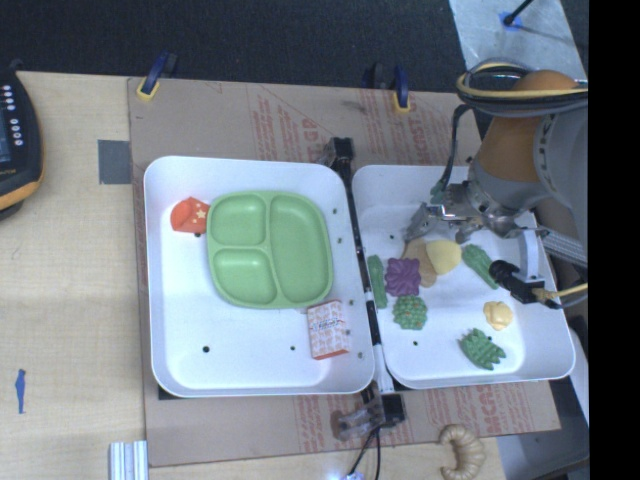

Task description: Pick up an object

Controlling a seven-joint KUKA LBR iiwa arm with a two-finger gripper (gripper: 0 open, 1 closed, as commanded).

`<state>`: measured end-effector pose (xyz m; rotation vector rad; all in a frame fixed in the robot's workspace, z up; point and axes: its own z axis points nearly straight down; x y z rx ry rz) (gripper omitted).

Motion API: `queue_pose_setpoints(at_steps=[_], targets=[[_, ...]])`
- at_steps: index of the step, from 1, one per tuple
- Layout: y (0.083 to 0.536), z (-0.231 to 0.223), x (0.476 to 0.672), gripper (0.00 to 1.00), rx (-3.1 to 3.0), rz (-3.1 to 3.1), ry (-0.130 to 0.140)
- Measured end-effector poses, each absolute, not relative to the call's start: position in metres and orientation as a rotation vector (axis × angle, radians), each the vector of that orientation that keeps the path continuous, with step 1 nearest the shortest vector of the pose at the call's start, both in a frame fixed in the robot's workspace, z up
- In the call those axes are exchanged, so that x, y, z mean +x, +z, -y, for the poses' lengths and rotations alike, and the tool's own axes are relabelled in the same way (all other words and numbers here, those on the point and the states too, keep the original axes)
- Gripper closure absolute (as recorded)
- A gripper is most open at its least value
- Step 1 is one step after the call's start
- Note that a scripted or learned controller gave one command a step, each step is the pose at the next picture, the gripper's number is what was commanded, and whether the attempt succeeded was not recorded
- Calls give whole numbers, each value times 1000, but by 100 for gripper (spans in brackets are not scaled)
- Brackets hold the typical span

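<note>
Gripper (437, 230) hangs near the right bin's (545, 363) far edge, state unclear; pale yellow toy (443, 258) looks light, smooth, best pinched across its middle

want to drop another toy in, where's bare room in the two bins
Left bin: bare floor along the front, left of the small packet, below the green tray; also a strip down the left wall under the red toy. Right bin: crowded mid-floor with the purple toy, green pieces and gripper; only the front-left corner is bare.
</note>
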<state>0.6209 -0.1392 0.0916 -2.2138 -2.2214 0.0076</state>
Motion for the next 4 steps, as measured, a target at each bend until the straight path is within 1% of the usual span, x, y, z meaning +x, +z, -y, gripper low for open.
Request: queue_pose_setpoints(at_steps=[1, 2, 3, 4], targets=[[92, 133, 587, 0, -2215, 2220, 8], [172, 165, 608, 0, -2225, 2228, -3], [141, 122, 605, 0, -2209, 2227, 6], [110, 124, 579, 0, -2212, 2222, 9]])
